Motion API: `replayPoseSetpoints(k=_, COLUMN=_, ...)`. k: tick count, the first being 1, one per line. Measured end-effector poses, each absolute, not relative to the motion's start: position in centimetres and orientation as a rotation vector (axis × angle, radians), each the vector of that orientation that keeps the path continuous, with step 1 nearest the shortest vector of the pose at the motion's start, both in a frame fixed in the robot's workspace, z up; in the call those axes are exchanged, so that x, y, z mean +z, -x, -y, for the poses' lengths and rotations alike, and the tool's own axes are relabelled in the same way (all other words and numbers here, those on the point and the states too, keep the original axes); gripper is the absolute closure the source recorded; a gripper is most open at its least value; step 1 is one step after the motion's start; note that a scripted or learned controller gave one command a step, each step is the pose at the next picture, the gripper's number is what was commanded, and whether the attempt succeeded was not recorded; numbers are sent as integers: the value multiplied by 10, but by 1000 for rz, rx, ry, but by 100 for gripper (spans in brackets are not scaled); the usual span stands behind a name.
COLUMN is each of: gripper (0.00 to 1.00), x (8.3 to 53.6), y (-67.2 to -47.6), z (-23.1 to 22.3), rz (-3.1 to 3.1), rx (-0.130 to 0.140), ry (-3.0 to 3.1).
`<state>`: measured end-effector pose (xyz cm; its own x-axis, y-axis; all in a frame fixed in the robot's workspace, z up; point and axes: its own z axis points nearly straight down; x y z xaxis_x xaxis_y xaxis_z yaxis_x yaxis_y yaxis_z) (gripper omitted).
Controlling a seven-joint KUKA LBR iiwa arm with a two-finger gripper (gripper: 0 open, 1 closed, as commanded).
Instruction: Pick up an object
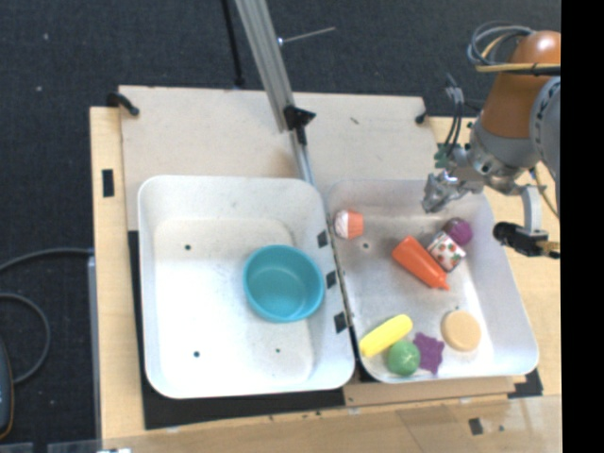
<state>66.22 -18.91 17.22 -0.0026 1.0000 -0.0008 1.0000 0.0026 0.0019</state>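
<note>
Dark carpet surrounds the worktop [208, 130]. Above the right bin's [505, 295] far edge hangs the pincer [438, 195] (spread or pressed together, I cannot tell). Nearest lie the purple ball [459, 230] and orange carrot [419, 261]; descend straight, centred on one.

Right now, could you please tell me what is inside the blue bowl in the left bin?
The blue bowl sits upright in the left bin. Its blue inner floor is visible with nothing lying on it. The patch of bin beneath the bowl is covered and cannot be seen.
</note>
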Motion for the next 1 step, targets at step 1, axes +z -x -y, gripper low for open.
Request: replayPoseSetpoints(k=1, gripper=100, x=218, y=-659, z=192, rz=-2218, rx=5, ry=-2217)
